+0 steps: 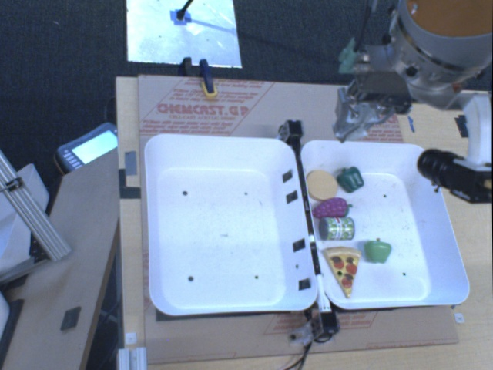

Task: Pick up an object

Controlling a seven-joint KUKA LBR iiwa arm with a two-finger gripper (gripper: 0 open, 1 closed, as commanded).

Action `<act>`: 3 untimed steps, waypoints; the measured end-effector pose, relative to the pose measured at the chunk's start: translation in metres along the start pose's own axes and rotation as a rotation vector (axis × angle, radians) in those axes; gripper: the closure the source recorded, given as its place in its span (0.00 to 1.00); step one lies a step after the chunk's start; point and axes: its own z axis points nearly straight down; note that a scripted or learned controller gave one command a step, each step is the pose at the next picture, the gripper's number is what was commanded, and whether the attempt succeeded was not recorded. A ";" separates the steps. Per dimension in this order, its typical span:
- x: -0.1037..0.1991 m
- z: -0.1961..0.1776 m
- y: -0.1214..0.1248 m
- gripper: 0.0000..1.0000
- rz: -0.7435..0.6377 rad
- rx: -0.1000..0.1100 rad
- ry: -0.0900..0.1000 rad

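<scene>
The arm's gripper [356,123], whose state I cannot tell, should drop squarely over the pepper [350,178].

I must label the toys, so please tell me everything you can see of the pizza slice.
The pizza slice is a small toy wedge, plastic by its look, yellow with red rounds and a tan crust. It lies flat in the right bin, near the bin's left wall, crust up in the view and tip toward the front rim. A green toy sits close to its right; nothing grips it.
</scene>
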 end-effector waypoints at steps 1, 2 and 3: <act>0.064 0.000 0.001 1.00 0.001 0.000 0.000; 0.128 0.001 0.001 1.00 0.001 0.001 0.000; 0.124 0.000 0.002 0.00 0.008 0.001 -0.001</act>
